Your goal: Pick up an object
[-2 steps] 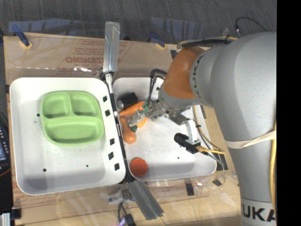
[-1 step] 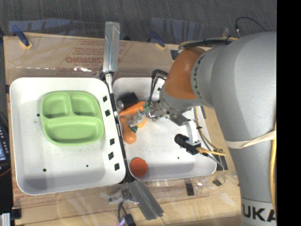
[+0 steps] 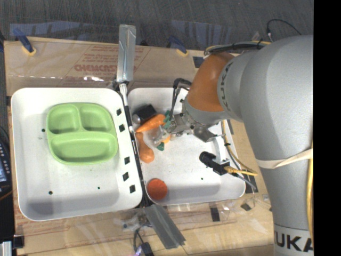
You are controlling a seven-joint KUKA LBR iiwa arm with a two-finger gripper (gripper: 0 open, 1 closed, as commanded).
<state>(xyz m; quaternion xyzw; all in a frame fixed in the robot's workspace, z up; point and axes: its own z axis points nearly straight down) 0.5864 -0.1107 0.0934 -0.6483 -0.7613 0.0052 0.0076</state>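
The orange carrot (image 3: 151,123) lies in the right bin (image 3: 184,193) beside the end effector (image 3: 166,128); I cannot tell whether it pinches anything.

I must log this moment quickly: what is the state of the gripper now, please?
Gripper: low in the right bin, among the carrots; open or closed cannot be told, and no object is seen held.
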